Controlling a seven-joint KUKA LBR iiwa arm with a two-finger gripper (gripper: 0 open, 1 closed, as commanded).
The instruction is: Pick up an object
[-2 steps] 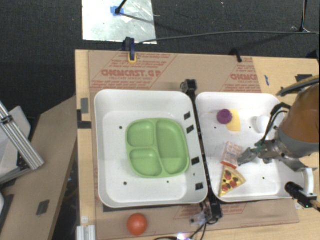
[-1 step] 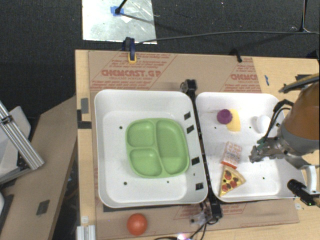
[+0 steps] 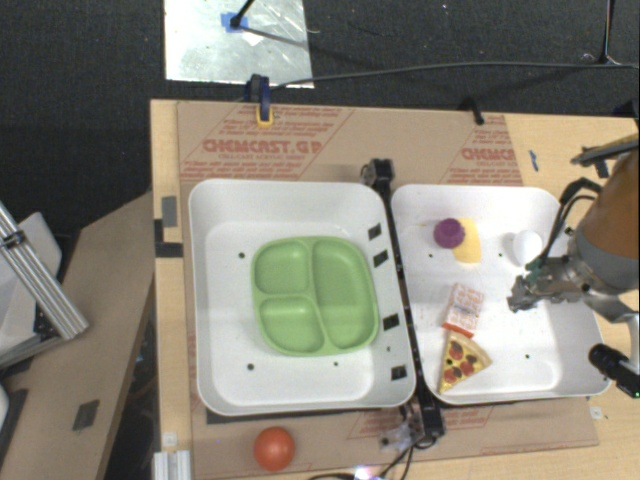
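Reaching in from the right, your arm (image 3: 610, 223) sits low over the right bin (image 3: 500, 383), with the gripper (image 3: 530, 293) above bare white floor toward that bin's right side. You cannot tell from this angle how far its dark fingers are spread, and nothing shows between them.

None of the objects you could pick touches the gripper. Closest is the small red and white packet (image 3: 463, 309), lying flat just to its left. A pizza slice toy (image 3: 462, 359) lies nearer to you and left of the gripper, close below the packet. Farther back, a purple ball (image 3: 449, 232) rests against a yellow piece (image 3: 468, 247), both well to the far left of the gripper. A white round object (image 3: 522, 245) sits just beyond the gripper on the far side, hard to make out against the white bin.

Your left bin (image 3: 290, 198) carries a green divided plate (image 3: 314, 295) near its middle. Outside the bins, an orange ball (image 3: 274, 448) rests on the cardboard sheet (image 3: 340, 133) at the near edge, below the left bin.
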